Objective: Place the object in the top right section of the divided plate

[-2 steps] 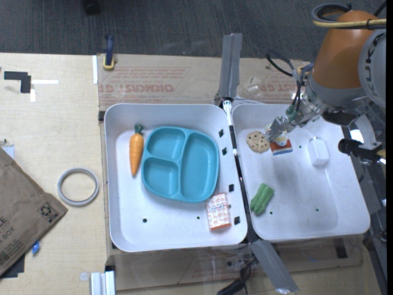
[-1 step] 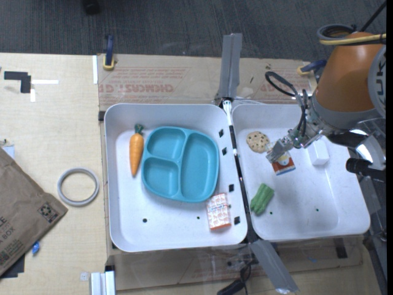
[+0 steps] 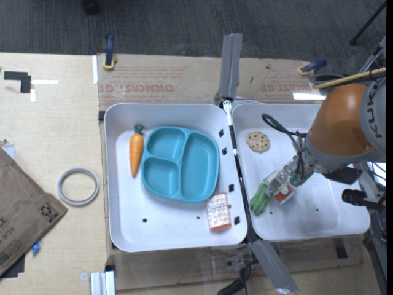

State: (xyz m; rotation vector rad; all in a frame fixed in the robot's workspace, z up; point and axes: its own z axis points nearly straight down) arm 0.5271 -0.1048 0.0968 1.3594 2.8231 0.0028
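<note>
White bins (image 3: 123, 226) on cardboard-covered bench (image 3: 153, 78); dark carpet (image 3: 184, 11) beyond.

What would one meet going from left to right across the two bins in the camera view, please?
carrot → divided plate → snack packet → green item → the tool. The cookie shares the green item's column, so it is unranked.

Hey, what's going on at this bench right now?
A robot arm reaches into the right bin, its gripper low over a green toy and a small red and white item; whether it holds either is unclear. A cookie lies nearby. In the left bin, the blue divided plate sits between a carrot and a small box.
</note>
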